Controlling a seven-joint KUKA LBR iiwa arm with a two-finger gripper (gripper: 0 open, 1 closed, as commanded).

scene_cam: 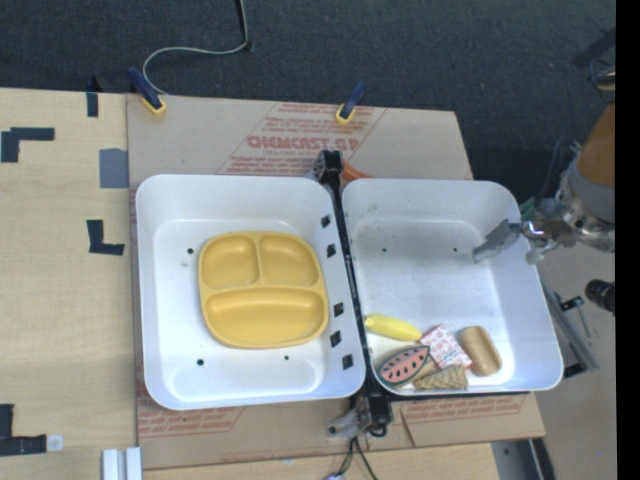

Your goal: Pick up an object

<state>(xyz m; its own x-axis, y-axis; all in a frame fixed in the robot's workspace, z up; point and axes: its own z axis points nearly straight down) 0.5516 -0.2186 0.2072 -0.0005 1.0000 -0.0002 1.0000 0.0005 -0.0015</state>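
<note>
While hanging over the right bin's [430,184] bare middle, well apart from the banana [392,326] and watermelon slice [403,365] huddled in its near corner, probably just lining up; can't tell if gripper [488,245] is apart or clamped.

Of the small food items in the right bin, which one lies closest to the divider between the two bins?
The yellow banana. It lies at the left end of the cluster, while the watermelon slice, cracker and bread roll lie further right.
</note>
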